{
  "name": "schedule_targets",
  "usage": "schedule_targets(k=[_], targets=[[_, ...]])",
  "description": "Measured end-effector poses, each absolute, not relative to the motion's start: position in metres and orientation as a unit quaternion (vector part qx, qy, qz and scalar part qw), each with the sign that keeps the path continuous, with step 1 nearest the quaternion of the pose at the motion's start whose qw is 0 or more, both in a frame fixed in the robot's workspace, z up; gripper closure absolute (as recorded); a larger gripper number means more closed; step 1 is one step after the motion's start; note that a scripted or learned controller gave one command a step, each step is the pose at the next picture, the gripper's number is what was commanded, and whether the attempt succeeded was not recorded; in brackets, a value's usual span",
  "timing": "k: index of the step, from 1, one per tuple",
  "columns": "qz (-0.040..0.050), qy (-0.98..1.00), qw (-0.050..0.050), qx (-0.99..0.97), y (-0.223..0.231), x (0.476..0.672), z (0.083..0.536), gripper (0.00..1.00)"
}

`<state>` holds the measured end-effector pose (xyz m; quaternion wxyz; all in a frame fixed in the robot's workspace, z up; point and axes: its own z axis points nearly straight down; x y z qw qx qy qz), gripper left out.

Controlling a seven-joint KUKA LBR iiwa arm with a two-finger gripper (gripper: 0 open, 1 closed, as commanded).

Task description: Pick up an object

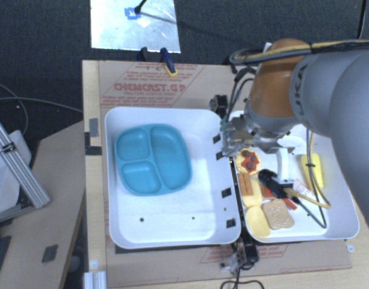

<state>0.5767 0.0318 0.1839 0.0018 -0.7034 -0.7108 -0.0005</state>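
Even, fairly bright light falls from overhead, and the white bins (172, 221) look nearly washed out. The metal sheet (135, 15) at the top shows patchy glare. Shadows are soft and short. The picture is slightly grainy and soft, and the arm (328, 95) close to the camera is blurred.

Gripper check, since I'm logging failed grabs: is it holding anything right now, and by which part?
Cannot be told. The arm hangs over the right bin, above the toy food, and its own bulk hides the gripper's tip.
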Motion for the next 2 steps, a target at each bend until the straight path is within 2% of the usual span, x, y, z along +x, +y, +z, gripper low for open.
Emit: schedule_targets(k=[1, 2], targets=[[-0.0021, -0.709, -0.001, -0.705, 0.041, 0.624, 0.185, 1.00], [-0.0008, -0.707, -0.002, -0.708, -0.008, 0.644, 0.185, 1.00]])
